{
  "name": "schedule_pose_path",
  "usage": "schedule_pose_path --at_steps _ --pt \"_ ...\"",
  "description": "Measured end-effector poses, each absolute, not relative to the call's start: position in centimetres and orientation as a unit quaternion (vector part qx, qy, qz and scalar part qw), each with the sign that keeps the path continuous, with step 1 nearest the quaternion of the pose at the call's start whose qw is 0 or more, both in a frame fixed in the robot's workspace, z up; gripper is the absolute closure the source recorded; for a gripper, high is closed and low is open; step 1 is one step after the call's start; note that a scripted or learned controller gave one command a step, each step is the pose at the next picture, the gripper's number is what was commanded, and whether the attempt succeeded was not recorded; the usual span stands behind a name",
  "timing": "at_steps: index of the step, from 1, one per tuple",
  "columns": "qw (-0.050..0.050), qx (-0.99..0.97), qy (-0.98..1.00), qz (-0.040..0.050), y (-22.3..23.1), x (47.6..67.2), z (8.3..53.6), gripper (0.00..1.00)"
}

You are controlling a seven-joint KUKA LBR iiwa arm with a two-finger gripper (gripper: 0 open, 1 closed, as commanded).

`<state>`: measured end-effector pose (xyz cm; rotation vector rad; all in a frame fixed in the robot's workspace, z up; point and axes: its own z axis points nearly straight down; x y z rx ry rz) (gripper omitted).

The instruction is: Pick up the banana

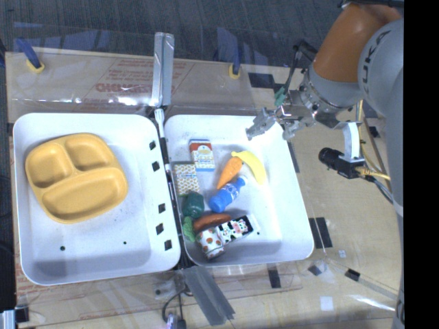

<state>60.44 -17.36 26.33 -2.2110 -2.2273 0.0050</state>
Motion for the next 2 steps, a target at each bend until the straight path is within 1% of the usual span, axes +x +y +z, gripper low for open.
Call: schedule_pose_path --at_steps 1,2 --pt "0.002 -0.714 -0.701 0.0016 -19.7 61.0 11.7 0.00" --pt "0.002 -0.723 -0.691 0.0014 -20.7 60.9 9.2 0.00"
